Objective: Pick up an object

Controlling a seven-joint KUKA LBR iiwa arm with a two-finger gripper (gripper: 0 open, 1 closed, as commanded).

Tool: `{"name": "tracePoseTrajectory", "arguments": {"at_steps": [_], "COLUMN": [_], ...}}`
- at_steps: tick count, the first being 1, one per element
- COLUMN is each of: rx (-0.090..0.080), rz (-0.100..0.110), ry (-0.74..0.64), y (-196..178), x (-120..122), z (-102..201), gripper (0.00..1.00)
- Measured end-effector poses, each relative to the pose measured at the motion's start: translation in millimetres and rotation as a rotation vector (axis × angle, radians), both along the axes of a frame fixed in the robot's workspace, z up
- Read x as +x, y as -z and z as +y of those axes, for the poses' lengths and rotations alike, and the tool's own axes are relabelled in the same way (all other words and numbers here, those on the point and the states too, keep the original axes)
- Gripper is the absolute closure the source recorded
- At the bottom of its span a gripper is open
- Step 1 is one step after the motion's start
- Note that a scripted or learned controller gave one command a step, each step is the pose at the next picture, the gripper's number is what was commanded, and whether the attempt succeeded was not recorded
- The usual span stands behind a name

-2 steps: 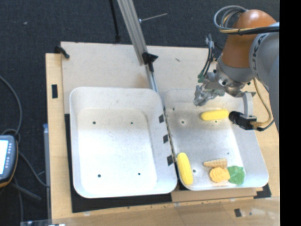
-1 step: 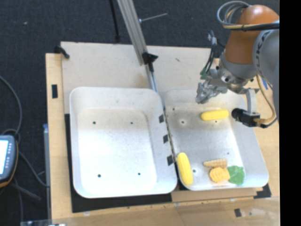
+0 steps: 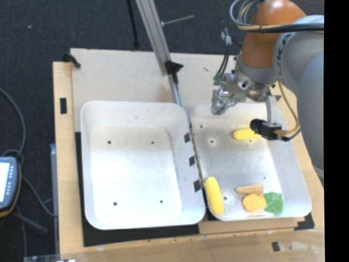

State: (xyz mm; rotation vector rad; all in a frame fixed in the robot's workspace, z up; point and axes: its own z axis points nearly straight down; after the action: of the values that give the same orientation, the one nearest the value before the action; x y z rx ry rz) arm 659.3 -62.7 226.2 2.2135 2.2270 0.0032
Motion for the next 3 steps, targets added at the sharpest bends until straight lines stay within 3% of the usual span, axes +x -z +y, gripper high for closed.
{"name": "tracePoseTrajectory", "arguments": {"at_steps": [2,3], "rx": [0.001,0.002], "rz": [-0.001,-0.001], "ry": [-0.001,-0.001], "y": [-3.2,-19.8], "x": [22.2,13.5], "z": [96.0,149.3], "gripper": [1.0,1.0]}}
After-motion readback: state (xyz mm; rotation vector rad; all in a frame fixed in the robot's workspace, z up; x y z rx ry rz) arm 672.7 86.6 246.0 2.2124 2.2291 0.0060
